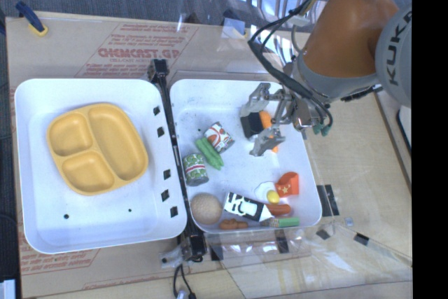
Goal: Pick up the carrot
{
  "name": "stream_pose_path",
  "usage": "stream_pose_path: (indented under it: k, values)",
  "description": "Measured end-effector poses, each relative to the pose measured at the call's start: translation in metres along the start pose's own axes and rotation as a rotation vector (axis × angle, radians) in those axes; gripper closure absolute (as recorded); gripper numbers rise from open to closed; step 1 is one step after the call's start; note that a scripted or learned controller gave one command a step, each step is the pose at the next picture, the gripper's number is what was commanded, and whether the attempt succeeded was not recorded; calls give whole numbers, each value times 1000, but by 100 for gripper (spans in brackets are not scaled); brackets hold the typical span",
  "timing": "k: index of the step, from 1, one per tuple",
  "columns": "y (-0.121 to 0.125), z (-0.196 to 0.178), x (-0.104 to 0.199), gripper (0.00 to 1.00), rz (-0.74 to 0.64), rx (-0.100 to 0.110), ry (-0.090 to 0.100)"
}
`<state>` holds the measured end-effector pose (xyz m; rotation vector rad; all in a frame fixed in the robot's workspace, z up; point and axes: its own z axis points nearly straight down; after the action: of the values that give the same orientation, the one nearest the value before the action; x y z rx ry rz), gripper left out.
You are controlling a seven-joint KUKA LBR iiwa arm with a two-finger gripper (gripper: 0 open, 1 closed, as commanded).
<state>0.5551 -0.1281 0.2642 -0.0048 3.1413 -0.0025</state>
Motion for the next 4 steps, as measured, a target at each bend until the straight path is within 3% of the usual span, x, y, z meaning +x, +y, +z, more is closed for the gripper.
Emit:
stream_pose_path:
  k: [1, 2, 3, 4]
  values:
    - [-49, 58, -46, 0, -67, -3, 4]
    - [-81, 173, -60, 0, -20, -1, 0]
    - [-78, 160, -63, 100, -29, 0, -6]
    - [-83, 59, -104, 100, 172, 1, -11]
